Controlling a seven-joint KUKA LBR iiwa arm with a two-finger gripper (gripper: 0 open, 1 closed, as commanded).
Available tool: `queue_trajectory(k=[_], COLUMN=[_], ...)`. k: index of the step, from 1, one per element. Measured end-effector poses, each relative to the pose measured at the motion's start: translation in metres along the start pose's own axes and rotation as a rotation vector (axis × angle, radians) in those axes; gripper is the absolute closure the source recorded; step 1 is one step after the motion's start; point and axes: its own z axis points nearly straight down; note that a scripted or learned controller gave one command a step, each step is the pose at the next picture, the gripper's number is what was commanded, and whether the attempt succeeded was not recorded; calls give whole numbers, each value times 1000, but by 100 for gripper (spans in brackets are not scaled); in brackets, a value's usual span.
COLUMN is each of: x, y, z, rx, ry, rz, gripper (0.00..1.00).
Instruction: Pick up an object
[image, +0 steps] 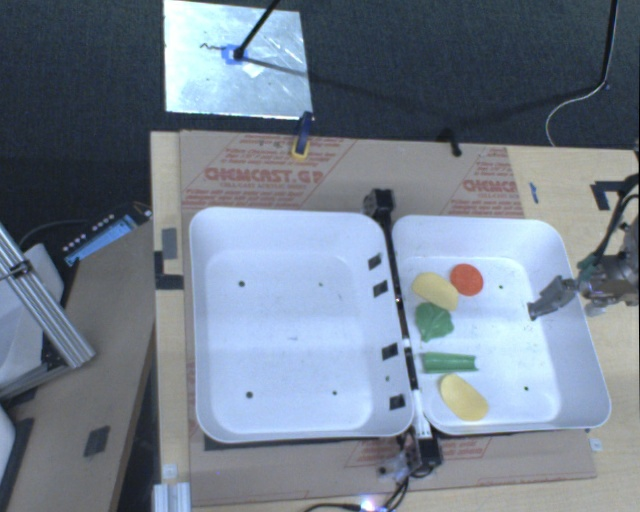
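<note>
Meanwhile, the gripper (548, 298), grip state unclear, hangs at frame right; red piece (466, 278), yellow piece (435, 289), green pieces (433, 321) cluster left.

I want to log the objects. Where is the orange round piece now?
The orange round piece lies in the right bin, in its upper left part, just right of a yellow piece and above the green ones.
</note>
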Motion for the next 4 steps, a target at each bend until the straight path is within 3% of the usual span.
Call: queue_trajectory(k=[1,2,3,4], x=[24,-15,-5,35], y=[-9,63,182,138], z=[179,183,181,182], rx=[12,-6,-13,-1], ry=[5,-3,-3,1], rz=[0,-2,-8,-4], gripper=[0,0,0,0])
